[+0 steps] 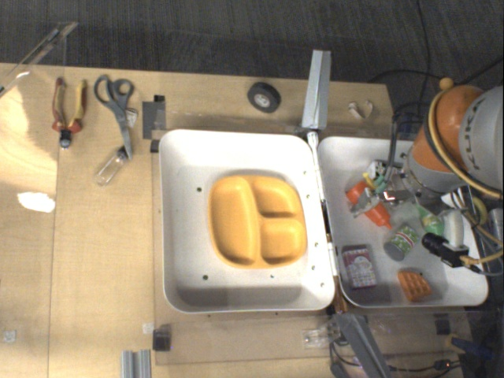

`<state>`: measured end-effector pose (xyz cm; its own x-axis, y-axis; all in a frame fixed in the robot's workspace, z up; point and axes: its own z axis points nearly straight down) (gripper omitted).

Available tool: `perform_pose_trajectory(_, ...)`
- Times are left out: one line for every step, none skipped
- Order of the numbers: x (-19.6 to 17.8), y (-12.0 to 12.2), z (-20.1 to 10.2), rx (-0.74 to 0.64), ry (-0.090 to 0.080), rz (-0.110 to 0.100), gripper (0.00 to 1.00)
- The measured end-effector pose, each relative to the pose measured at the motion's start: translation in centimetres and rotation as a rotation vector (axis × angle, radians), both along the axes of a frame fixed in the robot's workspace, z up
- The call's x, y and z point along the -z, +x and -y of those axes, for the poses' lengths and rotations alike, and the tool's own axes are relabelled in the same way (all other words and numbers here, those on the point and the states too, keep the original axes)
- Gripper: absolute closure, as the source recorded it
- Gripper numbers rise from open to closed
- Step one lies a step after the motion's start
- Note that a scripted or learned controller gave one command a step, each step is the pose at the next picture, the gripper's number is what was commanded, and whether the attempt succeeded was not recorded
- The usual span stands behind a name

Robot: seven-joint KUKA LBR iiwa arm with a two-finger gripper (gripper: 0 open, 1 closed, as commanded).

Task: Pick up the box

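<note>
The gripper (383,186) hangs over the right bin (472,294). I cannot tell its state. The box (360,265) lies below-left of it, apart.

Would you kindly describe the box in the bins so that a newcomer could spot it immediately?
Look at the right bin, beside the one holding the yellow tray. Along its near wall, by the left corner, lies the box: small, flat, rectangular and dark with a pale printed face. The orange ridged piece beside it and the green can above differ plainly.
</note>
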<state>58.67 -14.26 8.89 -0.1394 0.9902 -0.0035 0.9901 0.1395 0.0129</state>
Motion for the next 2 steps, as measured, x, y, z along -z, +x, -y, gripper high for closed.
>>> perform_pose_trajectory(-1.3,0.3,0.1,-0.004,-0.004,0.009,1.00)
perform_pose_trajectory(-9.7,-0.6,-9.3,0.042,0.003,-0.006,1.00)
